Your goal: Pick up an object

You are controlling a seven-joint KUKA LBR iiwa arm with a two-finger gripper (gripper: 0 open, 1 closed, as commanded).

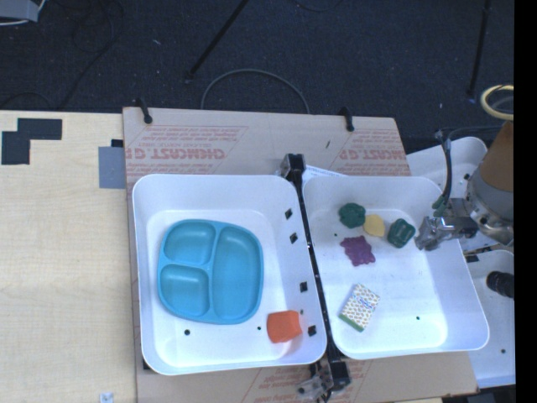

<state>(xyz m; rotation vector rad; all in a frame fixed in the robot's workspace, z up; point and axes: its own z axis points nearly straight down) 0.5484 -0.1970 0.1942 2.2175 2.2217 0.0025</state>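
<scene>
Closest thing to the hand is a dark green block, sitting just beside it in the right bin. Right behind that block are a yellow piece and another green lump, with a purple bit nearby. A patterned sponge lies well apart, with bare white floor around it. The hand hangs at the bin's right rim; can't tell if it's clenched or released. Over in the left bin sit a blue divided plate and an orange block. Cardboard covers the worktop.
</scene>
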